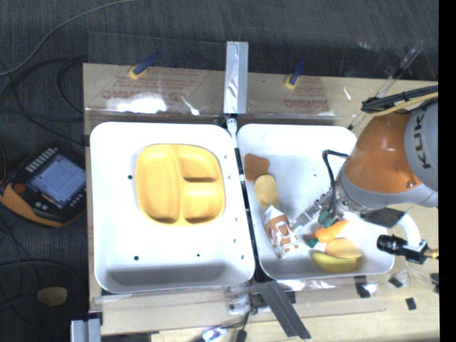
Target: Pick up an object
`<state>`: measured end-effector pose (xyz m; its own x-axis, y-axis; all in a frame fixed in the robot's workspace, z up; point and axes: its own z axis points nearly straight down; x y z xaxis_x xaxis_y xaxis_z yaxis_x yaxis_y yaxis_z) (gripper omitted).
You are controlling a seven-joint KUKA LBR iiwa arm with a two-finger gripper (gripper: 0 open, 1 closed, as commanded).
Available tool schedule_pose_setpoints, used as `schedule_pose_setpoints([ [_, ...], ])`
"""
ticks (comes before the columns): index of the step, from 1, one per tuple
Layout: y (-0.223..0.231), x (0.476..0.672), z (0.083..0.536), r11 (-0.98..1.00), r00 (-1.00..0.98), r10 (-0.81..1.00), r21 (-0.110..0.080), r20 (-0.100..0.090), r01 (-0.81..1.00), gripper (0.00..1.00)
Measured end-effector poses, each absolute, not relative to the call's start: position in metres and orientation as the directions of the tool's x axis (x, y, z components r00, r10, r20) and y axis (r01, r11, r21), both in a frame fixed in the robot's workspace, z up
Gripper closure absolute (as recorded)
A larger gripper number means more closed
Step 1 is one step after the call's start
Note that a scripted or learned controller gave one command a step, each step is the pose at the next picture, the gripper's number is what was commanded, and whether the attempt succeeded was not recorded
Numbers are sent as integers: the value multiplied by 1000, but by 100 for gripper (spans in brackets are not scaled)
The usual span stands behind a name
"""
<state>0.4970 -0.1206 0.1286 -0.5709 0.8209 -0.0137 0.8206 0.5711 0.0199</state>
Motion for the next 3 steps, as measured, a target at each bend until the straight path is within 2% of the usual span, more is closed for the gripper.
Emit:
schedule_pose_setpoints([
  [1, -120, 497, 129, 571, -571, 821, 20, -13, 820, 0],
  [2, -164, 546, 194, 690, -690, 723, 1, 1, 723, 0],
  [3, -190, 491, 89, 679, -679, 734, 6, -10, 734, 0],
])
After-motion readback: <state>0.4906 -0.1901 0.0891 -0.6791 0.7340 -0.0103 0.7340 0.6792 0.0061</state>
